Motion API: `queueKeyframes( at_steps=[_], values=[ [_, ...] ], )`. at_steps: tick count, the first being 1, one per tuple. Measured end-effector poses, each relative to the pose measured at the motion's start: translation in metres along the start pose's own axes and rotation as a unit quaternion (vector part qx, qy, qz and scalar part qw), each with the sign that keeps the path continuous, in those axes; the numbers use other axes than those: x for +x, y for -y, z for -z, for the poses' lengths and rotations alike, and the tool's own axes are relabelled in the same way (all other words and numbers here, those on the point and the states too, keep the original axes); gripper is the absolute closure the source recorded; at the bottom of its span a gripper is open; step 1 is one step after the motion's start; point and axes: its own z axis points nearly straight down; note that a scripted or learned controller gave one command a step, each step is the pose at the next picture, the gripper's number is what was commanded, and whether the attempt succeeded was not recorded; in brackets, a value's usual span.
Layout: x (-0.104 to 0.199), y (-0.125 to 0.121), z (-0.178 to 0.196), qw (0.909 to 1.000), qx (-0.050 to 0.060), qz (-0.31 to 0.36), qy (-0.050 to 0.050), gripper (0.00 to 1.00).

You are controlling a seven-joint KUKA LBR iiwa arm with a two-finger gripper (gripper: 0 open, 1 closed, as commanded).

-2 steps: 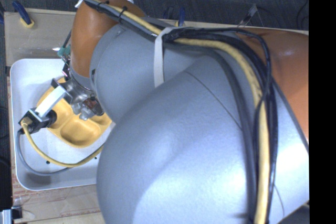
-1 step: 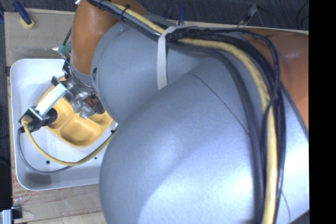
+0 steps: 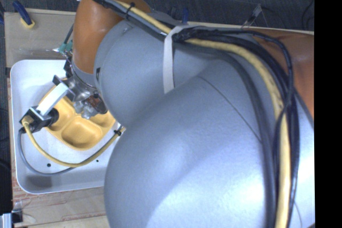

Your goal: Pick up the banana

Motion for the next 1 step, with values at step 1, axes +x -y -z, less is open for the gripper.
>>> queueKeyframes(
  at_steps=[1],
  values=[
    [0.0005,0.0007,0.0090,1.0000,0.000,0.003,0.000,1.00]
  ],
)
